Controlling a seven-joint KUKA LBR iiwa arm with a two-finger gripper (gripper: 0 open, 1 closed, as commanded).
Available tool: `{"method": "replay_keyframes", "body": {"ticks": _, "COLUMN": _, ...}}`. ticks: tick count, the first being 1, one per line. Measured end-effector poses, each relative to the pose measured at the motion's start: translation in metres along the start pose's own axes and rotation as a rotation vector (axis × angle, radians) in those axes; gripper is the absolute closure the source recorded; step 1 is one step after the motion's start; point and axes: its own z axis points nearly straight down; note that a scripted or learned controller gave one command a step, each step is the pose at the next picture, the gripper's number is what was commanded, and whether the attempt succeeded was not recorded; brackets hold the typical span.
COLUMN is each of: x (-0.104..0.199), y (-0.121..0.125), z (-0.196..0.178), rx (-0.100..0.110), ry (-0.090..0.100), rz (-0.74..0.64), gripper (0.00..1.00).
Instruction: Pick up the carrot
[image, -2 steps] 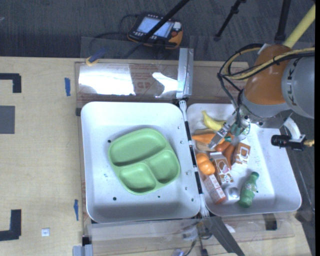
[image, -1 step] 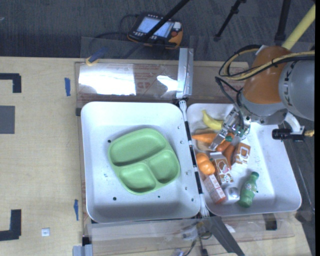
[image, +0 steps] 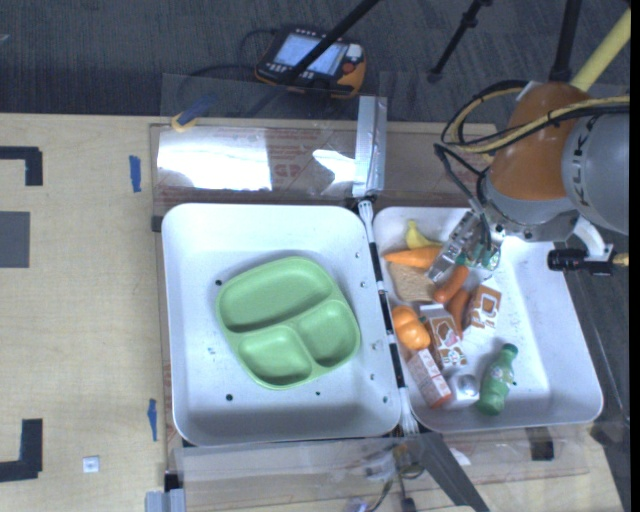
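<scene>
Right now the gripper (image: 466, 252) hangs low over the carrot (image: 452, 285), which lies slanted among clutter near the right bin's (image: 560, 340) far-left corner; whether it has closed, I cannot tell.

Orange carrot (image: 452, 285), green divided plate (image: 288, 321), green bottle (image: 496, 379), white bins (image: 190, 300)

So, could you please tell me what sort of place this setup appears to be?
Probably a robotics lab's pick-and-place test bench: a grey arm reaches over two white bins, toy food such as a carrot fills one, and a handheld controller lies on the floor behind.
</scene>
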Motion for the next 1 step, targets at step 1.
{"method": "replay_keyframes", "body": {"ticks": 1, "x": 0.0223, "y": 0.0402, "z": -0.0770, "rx": 0.007, "ry": 0.014, "rz": 0.242, "gripper": 1.00}}
